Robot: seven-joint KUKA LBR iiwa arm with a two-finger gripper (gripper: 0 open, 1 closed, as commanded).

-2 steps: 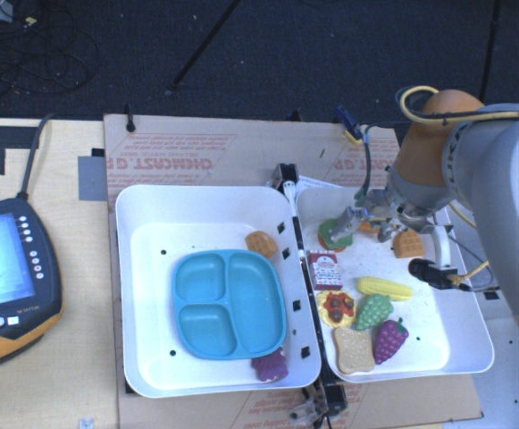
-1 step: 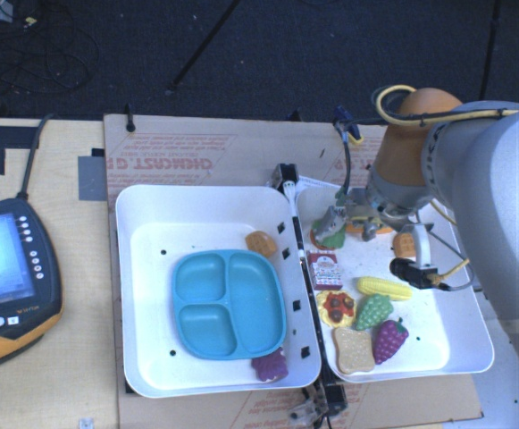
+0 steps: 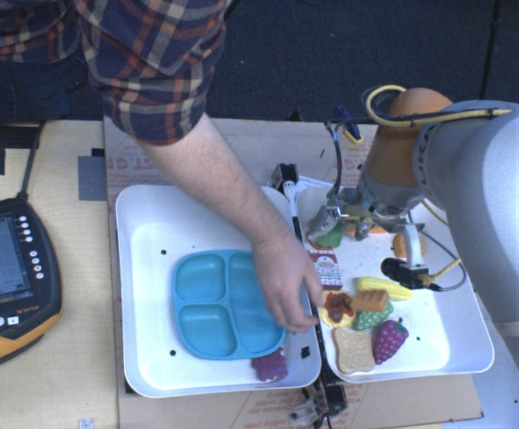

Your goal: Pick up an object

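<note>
Over the right white plastic bin (image 3: 460,351), our hand (image 3: 347,220) hovers near its 11 o'clock corner; we cannot tell its state. Toy foods, including purple plastic grapes (image 3: 389,339), lie unpicked toward 6 o'clock.

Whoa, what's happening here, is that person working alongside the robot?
A person in a plaid shirt reaches an arm into the bins; the hand rests at the divider, beside a blue sectioned tray in the left bin. The robot arm hangs over the right bin, its gripper low near a green toy. Toy food lies there: corn, purple grapes, a bread slice. Nothing visibly sits between the robot's fingers.
</note>
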